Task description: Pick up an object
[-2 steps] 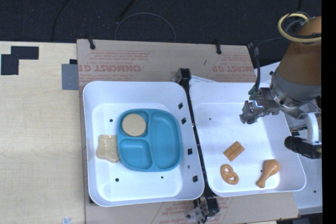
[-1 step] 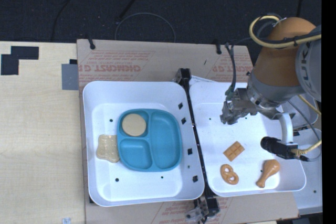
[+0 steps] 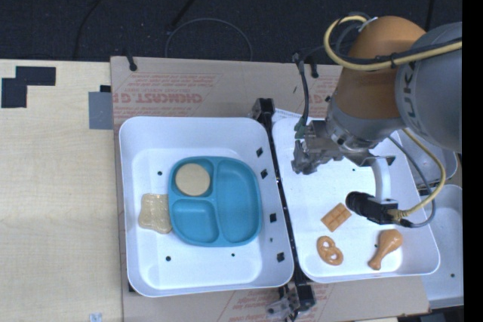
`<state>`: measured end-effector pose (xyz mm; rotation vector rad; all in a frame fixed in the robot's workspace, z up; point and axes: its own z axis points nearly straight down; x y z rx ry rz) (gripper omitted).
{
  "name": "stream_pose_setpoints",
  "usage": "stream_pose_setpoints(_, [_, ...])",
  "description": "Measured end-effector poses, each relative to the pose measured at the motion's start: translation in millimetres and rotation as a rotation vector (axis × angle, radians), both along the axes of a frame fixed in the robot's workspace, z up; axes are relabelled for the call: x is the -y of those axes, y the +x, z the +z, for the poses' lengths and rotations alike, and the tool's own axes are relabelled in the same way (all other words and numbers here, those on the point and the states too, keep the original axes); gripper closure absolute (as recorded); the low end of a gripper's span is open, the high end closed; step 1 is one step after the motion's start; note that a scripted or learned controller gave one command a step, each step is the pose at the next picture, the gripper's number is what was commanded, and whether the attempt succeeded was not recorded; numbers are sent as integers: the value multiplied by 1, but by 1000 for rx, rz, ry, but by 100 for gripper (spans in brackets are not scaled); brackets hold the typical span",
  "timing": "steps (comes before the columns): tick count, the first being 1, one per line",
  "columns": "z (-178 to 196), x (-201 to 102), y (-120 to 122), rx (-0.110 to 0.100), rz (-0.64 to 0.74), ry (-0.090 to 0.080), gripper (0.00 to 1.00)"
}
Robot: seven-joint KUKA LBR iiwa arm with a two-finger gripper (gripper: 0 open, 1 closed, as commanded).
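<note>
Toy food sitting in the bins, claw off on its own

Closest in the right bin (image 3: 317, 196) are a pretzel (image 3: 329, 250) and a drumstick (image 3: 386, 246), with a cracker (image 3: 336, 218) just behind. In the left bin (image 3: 143, 154), a pale bread slice (image 3: 155, 213) touches a blue divided plate (image 3: 234, 200) that has a round biscuit (image 3: 192, 179) in its far-left compartment. The gripper (image 3: 306, 161) hangs over the right bin's far-left corner, well apart from the food. Can't tell whether it's spread or pressed together.
</note>
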<state>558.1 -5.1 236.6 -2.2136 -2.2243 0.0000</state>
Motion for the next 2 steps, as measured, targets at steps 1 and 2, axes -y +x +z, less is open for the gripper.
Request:
stream_pose_setpoints(1, [4, -48, 13, 0, 0, -1, 100])
stream_pose_setpoints(2, [5, -107, 21, -1, 0, -1, 100])
